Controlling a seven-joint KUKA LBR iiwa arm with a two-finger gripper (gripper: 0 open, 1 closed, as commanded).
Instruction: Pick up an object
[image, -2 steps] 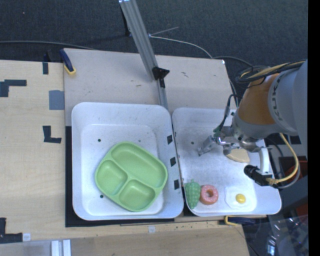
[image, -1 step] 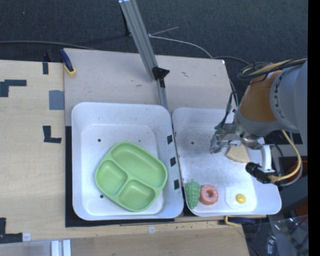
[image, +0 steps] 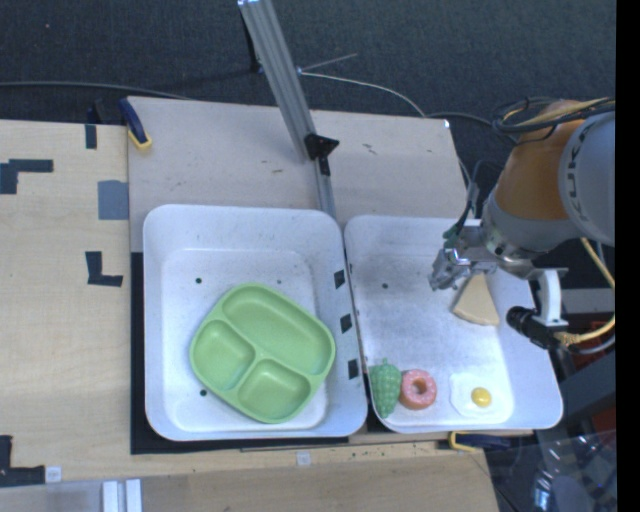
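In the right bin (image: 400, 300) lie a tan wedge-shaped piece (image: 478, 300), a green leafy toy (image: 385, 385), a pink ring doughnut (image: 418, 389) and a white fried egg with a yellow yolk (image: 480, 397). My gripper (image: 446, 272) hangs over the bin's right middle, just left of the tan wedge and close to its upper edge. The grey arm with its orange band (image: 540, 180) reaches in from the right. The left bin (image: 170, 250) holds a green divided plate (image: 262, 352).
A metal pole (image: 285, 80) slants across the bench behind the bins. A blue and yellow clamp (image: 135, 125) sits at the bench's back left corner. Cables run along the arm on the right. The wedge lies near the bin's right wall.
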